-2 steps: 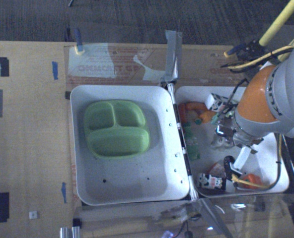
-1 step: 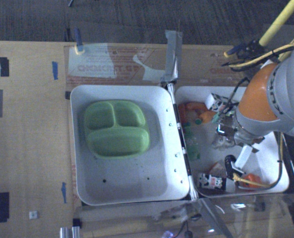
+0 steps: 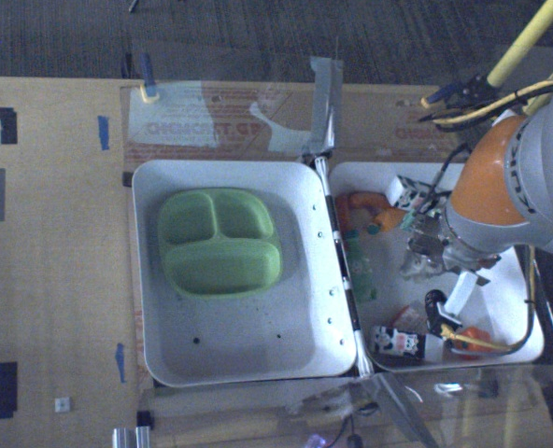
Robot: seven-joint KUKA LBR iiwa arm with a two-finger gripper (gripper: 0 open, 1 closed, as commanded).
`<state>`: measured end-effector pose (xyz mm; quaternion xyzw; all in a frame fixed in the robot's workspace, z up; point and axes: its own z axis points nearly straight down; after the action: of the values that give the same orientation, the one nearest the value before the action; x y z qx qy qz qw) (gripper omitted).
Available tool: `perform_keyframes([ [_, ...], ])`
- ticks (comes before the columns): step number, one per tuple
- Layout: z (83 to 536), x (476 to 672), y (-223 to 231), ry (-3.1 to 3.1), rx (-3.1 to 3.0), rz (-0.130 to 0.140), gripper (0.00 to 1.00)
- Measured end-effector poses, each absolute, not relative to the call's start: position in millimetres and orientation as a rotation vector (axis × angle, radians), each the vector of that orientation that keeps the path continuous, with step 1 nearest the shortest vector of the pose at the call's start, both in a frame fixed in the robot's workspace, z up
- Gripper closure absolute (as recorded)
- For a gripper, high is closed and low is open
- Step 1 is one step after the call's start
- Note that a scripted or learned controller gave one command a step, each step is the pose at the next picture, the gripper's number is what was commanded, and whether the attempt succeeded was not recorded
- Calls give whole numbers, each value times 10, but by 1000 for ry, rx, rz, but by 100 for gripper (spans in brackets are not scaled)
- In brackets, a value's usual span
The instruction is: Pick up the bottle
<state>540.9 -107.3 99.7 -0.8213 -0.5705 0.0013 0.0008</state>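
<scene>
Two white bins [image 3: 325, 278] sit on a tan cardboard-covered bench [image 3: 52, 278], dark carpet [image 3: 258, 17] at 12 o'clock. Gripper [image 3: 424, 250] hovers in rt bin; jaw state unclear. Bottle possibly the clear item [image 3: 417, 267] beneath it.

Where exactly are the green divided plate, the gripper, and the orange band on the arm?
green divided plate [image 3: 219, 242]: camera view, its middle ridge.
gripper [image 3: 420, 256]: camera view, its finger end.
orange band [image 3: 488, 185]: camera view, its broad curved face.
</scene>
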Motion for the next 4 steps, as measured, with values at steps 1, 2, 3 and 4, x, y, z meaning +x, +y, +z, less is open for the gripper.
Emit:
perform_keyframes([
  [1,952,4784,-1064,-1938,-2463,7,100],
  [2,860,5025,-1859,-1503,-2759,-6,100],
  [3,922,5026,-1856,-1506,-2753,1,100],
  [4,1709,5118,-2002,-1656,-2665,7,100],
])
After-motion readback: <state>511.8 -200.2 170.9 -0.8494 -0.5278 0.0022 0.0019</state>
